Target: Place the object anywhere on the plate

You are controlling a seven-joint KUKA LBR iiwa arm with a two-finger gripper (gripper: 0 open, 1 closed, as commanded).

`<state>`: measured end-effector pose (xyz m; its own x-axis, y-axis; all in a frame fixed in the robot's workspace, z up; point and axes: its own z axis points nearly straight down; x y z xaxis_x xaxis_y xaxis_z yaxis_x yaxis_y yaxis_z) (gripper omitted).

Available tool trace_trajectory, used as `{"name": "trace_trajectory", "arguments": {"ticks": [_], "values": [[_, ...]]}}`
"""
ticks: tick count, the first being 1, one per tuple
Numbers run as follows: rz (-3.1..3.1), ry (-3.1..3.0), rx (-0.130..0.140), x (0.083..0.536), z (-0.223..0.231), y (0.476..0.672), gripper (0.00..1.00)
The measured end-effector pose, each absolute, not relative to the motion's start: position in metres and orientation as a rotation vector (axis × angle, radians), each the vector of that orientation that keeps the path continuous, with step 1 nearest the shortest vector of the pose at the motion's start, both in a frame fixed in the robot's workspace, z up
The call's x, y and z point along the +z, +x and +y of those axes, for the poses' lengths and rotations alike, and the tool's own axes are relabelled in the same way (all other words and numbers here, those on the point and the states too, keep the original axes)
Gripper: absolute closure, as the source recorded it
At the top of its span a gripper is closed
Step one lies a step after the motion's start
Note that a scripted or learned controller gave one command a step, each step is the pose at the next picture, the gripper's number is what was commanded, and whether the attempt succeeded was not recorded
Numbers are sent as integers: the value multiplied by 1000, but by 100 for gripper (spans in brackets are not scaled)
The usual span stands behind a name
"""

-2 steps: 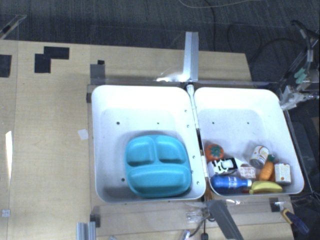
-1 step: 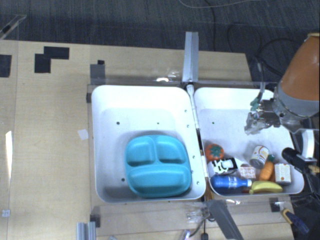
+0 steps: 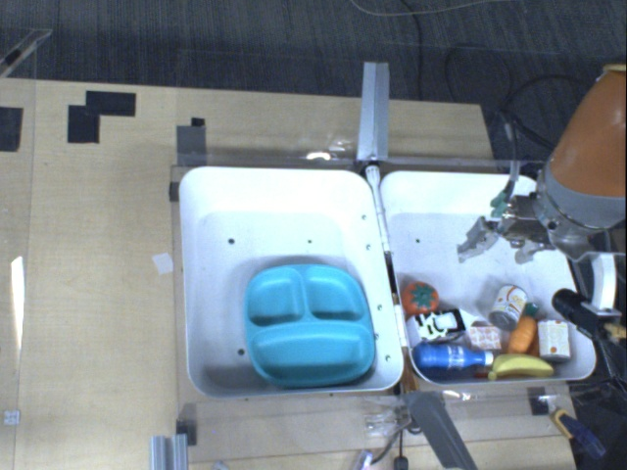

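Plate (image 3: 310, 324), blue and bare, sits in the left bin (image 3: 206, 204), well left of and below the tool (image 3: 500, 238). The tool hangs over the right bin (image 3: 431, 204), fingers apart, gripping nothing. Below it lie a can (image 3: 507, 305), carrot (image 3: 523, 333), banana (image 3: 521, 365) and bottle (image 3: 451, 359). Nothing is picked yet; everything remains.

We see two white bins (image 3: 196, 292) side by side on tan bench (image 3: 88, 292); grey post (image 3: 373, 116) behind them; cable (image 3: 460, 3) on dark floor.

Pale wood bench (image 3: 88, 292), dark carpet (image 3: 196, 18) behind
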<state>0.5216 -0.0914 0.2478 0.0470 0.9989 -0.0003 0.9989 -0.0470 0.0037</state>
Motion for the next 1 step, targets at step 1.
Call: {"name": "trace_trajectory", "arguments": {"ticks": [1], "values": [[1899,2496,7,310,-124,609,0]]}}
